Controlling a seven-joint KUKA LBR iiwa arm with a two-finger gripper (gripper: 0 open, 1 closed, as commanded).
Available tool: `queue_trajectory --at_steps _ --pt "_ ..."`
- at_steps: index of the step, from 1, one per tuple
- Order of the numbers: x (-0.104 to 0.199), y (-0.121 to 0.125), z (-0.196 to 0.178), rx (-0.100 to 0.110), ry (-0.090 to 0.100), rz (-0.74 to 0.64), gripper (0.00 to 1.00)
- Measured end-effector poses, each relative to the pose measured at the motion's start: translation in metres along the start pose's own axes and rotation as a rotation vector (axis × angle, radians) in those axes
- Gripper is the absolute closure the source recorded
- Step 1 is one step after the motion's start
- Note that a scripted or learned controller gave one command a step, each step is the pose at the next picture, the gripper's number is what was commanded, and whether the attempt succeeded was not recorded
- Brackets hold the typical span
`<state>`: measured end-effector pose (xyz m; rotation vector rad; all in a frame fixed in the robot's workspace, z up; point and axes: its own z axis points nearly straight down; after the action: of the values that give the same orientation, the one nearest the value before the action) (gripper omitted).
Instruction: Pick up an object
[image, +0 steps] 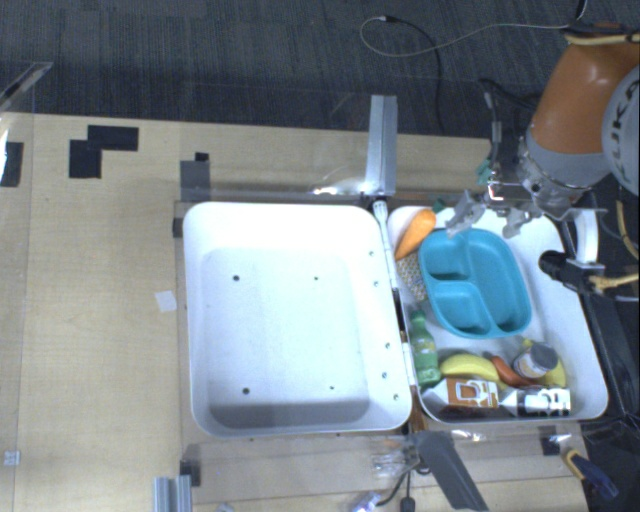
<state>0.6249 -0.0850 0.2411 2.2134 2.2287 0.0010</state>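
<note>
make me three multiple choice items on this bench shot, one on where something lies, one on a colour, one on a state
1. Where does the carrot lie?
A. in the left bin
B. in the right bin, at its far left corner beside the divided tray
C. on the bench outside both bins

2. What colour is the divided tray?
A. blue
B. red
C. black

3. How does the gripper stand?
A. clamped on the banana
C. down in the left bin
B. above the far edge of the divided tray, with nothing between its fingers

Answers:
1 B, the carrot sits inside the right bin next to the tray.
2 A, the tray is plainly blue.
3 B, the banana lies untouched at the near side, and the left bin is far from the gripper.
</note>
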Motion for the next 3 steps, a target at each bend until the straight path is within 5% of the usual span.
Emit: queue_trajectory --at_steps 1,2,3 --pt "0.035 0.024 -0.041 -0.002 0.000 0.049 0.00" --pt "0.010 -0.004 0.059 0.003 0.000 0.073 0.00" --pt "0.002 -0.011 0.136 -0.015 -0.001 -0.046 0.00"
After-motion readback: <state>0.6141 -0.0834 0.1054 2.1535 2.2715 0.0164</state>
